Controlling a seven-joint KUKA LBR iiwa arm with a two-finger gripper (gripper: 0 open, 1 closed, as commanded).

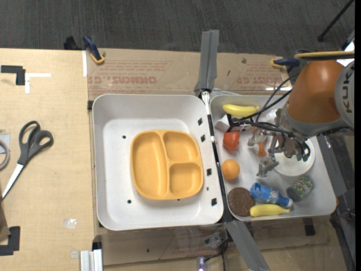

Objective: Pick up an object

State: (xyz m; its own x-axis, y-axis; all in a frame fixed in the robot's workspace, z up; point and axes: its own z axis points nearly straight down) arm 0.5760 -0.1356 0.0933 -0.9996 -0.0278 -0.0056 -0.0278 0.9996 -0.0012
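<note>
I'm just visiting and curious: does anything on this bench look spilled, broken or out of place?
Nothing looks spilled or broken. The yellow divided plate lies flat in the left bin. The right bin holds a loose jumble: two bananas, an orange, a brown disc. Scissors lie on the bench outside the bins.

Up and to the left of my fingers, the flat brown cardboard sheet behind the bins carries red print, upside down; I cannot read it. My grey wrist housing shows "KU".
</note>
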